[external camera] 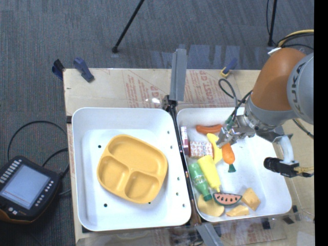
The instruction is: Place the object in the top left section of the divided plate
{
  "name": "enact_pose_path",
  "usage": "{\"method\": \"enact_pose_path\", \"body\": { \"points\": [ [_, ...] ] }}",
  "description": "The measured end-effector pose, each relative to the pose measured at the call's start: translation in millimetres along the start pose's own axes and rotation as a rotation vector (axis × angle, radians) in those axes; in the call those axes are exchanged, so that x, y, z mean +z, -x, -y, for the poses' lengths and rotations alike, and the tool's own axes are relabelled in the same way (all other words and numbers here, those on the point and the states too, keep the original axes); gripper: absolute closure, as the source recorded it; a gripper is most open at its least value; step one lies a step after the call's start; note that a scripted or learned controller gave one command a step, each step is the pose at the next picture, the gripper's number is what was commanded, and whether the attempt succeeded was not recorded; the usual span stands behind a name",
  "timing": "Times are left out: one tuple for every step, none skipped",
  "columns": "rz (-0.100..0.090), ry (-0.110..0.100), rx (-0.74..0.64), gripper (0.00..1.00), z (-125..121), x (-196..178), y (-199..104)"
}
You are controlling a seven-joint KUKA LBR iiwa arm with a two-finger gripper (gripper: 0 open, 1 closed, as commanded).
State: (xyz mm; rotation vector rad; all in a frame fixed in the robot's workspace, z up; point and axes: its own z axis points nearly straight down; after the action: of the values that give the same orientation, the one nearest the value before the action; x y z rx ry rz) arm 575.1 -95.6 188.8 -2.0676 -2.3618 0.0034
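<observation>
The end effector is hanging over the right bin, just above a carrot — I cannot tell its grip; the yellow plate is sitting at nine o'clock.

We see grey carpet floor w/ fine ribbing all round the bench. Two thin black tripod legs slant across it at top, another near top right. A black cable loops on the floor at left, next to a handheld control pendant w/ lit screen. Light is even, no hard shadows.
</observation>
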Motion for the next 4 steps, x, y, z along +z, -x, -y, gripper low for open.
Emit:
{"method": "enact_pose_path", "body": {
  "points": [
    [0.000,0.000,0.000,0.00,0.0,-0.1,0.0],
    [0.000,0.000,0.000,0.00,0.0,-0.1,0.0],
    [0.000,0.004,0.101,0.00,-24.1,-51.0,-59.7],
    [-0.002,0.010,-0.006,0.00,39.7,-171.7,-164.4]
  ]
}}
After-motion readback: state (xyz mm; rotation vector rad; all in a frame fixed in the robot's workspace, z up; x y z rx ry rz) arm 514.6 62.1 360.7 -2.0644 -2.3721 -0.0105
